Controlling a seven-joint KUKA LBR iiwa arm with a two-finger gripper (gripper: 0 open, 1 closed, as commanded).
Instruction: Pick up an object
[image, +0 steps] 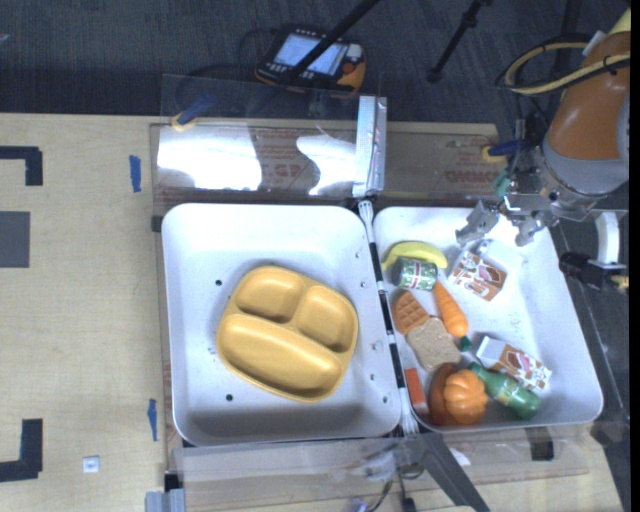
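The nearest pickable thing is the small carton, lying flat near the back of the right bin with its long axis slanting from upper left to lower right in the camera view. It lies just below and a little left of the gripper, so the coming move is, by my judgement, a short drop with a slight shift toward the bin's middle. The gripper hangs over the bin's far rim with its fingers spread wide and nothing between them.

Left of the carton sit a banana and a green can, touching each other (the can is close enough to catch a finger if the approach drifts left). A carrot lies just below the carton, slanting the same way. Further toward the front are a pumpkin and a second carton. The left bin holds a yellow tray, well apart from the gripper.
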